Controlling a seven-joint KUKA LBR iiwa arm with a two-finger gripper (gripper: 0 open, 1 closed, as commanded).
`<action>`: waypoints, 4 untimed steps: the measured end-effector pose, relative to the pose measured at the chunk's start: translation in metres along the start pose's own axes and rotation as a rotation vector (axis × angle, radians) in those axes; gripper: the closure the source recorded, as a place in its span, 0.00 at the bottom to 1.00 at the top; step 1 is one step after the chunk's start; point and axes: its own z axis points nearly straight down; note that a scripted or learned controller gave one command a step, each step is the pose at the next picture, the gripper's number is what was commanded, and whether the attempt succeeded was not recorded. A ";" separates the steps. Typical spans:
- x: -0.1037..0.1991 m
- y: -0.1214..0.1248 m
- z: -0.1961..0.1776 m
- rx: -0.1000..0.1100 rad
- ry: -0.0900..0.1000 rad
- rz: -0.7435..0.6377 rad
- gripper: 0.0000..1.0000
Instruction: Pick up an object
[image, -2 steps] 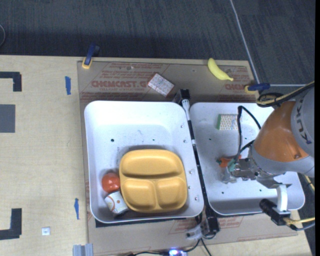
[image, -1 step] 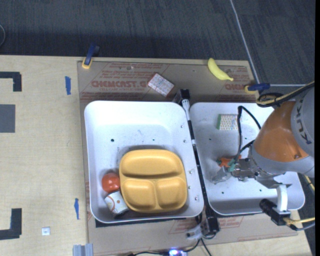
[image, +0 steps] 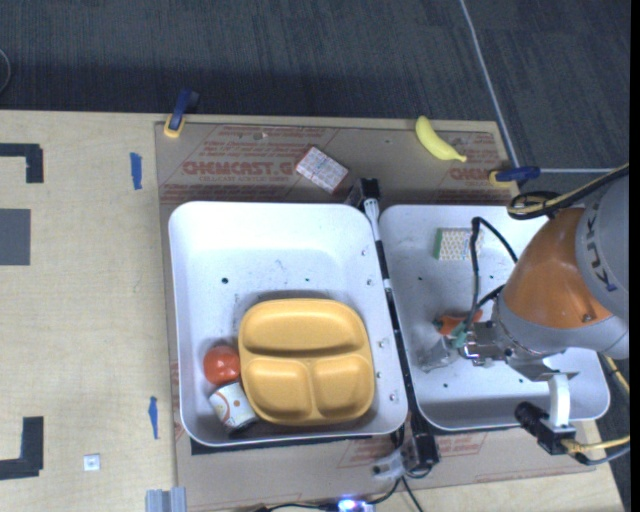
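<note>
- I have the arm (image: 560, 280) reaching in over the right bin (image: 590, 400), and the hand (image: 462, 340) is low above the bin floor, near its left part.
- Just at the hand lies a small orange and green object (image: 450, 325); it seems to touch the fingertips or lie just beside them, I cannot tell which.
- I cannot tell if the hand is wide or narrow; the wrist covers most of it.
- In my judgement the step is the approach or the closing on this small object, and no lift is done yet.
- Other candidates: a checkered small card (image: 453, 244) at the back of the same bin, and in the left bin (image: 200, 260) a yellow tray (image: 305, 358), a red ball (image: 221, 363) and a white cup-like thing (image: 232, 403).
- For the next move I would need the object really between the fingers, then a straight lift, clear of the bin wall.
</note>
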 end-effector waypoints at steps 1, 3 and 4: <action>0.000 0.001 -0.010 -0.004 -0.001 0.001 1.00; -0.002 0.008 0.000 -0.001 -0.001 -0.001 0.00; -0.005 0.002 0.000 -0.005 -0.001 -0.001 0.00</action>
